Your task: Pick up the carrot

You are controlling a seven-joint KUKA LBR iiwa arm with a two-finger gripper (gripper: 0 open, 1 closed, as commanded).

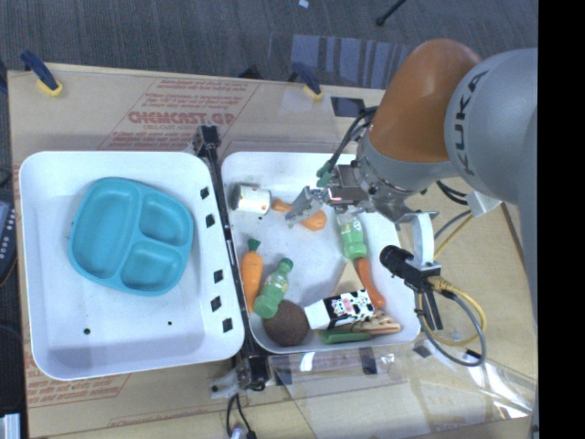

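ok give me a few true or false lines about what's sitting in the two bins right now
1. The blue divided plastic plate lies in the left white bin. True.
2. The orange carrot with a green top lies inside the right white bin, near its left wall. True.
3. The small green plastic bottle stands on the blue plate. False: it lies in the right bin beside the carrot.
4. The brown round coconut-like ball sits in the left bin. False: it sits at the right bin's near edge.

The grey KUKA arm (pixel 475 126) reaches in from the right, its orange band (pixel 422 99) above the wrist. The gripper (pixel 311 201) points left and downward at the wrist's end, with cables trailing beside it.
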